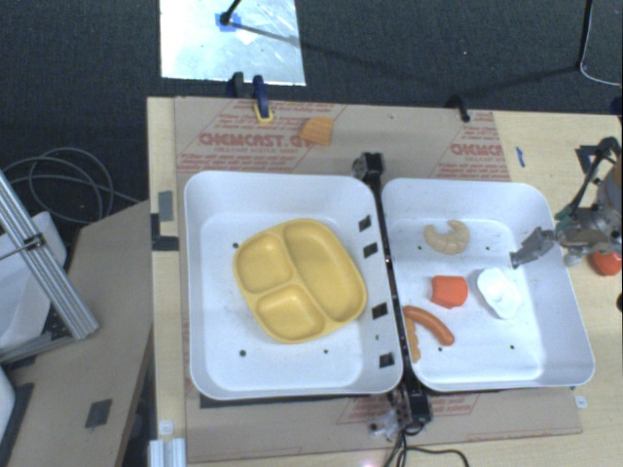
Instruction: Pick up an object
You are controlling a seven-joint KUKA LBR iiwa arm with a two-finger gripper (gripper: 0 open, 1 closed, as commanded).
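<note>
Dark carpet surrounds a pale bench (545, 144) lined with printed cardboard, which bears two shallow white bins side by side. At the scene's right edge the gripper (533, 248) reaches over the right bin's rim; whether its jaws stand open or closed cannot be told from this slant, and nothing shows between them.

Largest, and farthest from the jaws, is the left bin (209, 290), holding a yellow divided plate (298, 279) with three compartments, all bare. The right bin (560, 358) lies directly under the jaws and holds four small toys. Just beside the jaws, a little below, rests a white rounded piece (499, 293); touching its far side is an orange block (449, 291). Further off lie a hot dog (427, 325) and a beige croissant (447, 236).

The white piece looks the nearest candidate: probably light, hard plastic, smooth and likely slippery, so a hold across its narrower width seems safest. Its neighbour sits close enough to crowd one finger.
</note>
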